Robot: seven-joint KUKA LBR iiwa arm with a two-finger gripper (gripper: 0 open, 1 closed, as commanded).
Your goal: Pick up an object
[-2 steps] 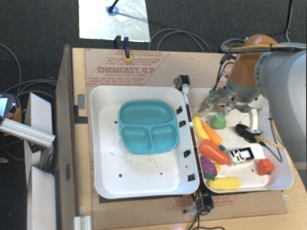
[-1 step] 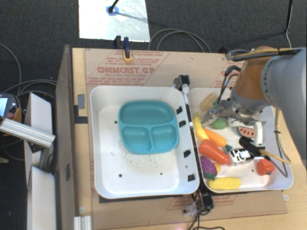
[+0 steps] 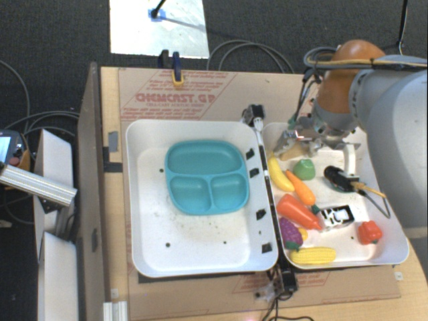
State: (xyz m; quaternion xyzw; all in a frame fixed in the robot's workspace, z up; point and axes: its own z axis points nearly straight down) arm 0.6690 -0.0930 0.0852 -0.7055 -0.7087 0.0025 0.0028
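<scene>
The grey arm (image 3: 381, 105) reaches into the right shallow white bin (image 3: 391, 249) at the frame's right. Its gripper (image 3: 297, 139), whose state I cannot tell, hangs at that bin's upper left, just above the small green round toy (image 3: 304, 169). A good pick probably means descending squarely over that toy, clear of the neighbouring yellow plastic banana (image 3: 279, 176) and orange plastic carrot (image 3: 301, 188).

Red print on the cardboard sheet (image 3: 200, 92) under the bins reads roughly "CHEMCAST GP" (smaller lines illegible).
</scene>
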